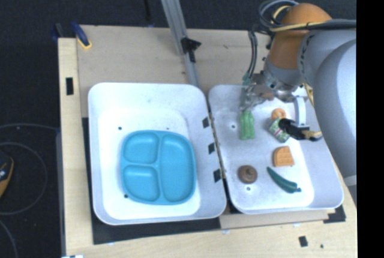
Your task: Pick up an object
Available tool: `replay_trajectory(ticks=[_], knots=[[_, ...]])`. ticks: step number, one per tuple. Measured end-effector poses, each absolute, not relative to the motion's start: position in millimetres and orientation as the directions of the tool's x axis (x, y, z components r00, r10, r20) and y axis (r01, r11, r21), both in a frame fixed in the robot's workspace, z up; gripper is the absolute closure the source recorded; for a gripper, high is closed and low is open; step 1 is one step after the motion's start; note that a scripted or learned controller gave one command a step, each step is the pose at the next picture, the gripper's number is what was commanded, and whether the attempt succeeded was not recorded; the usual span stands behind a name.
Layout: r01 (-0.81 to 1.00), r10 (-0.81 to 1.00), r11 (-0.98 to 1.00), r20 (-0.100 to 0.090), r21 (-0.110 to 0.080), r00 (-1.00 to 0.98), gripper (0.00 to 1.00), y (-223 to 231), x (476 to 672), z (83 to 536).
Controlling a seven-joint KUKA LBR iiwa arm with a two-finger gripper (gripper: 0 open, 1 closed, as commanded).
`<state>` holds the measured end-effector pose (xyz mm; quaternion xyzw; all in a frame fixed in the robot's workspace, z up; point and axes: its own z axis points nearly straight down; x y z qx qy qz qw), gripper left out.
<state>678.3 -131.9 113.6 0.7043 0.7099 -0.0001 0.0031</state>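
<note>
The gripper (248, 102) hangs over the right bin (318, 197) – just at 12 o'clock of the green bottle (246, 126) – fingers' state I cannot tell.

left bin (105, 101): on tabletop (126, 53), left half, touching right bin along its inner edge
right bin (324, 185): on tabletop, right half
divided tray (159, 167): in left bin, toward front
gripper (251, 101): over right bin's back left part, just above bottle
bottle (246, 126): in right bin, back left
small can (278, 129): right of bottle
wedge piece (283, 156): in front of can
round piece (247, 174): front left of right bin
long pod (283, 180): right of round piece, front
pole (171, 11): behind bins, between them
</note>
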Motion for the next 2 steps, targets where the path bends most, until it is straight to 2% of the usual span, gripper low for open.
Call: replay_trajectory(ticks=[2], knots=[[1.000,1.000,0.003,-0.002,0.008,-0.002,1.00,-141.7,679.3,230.7]])
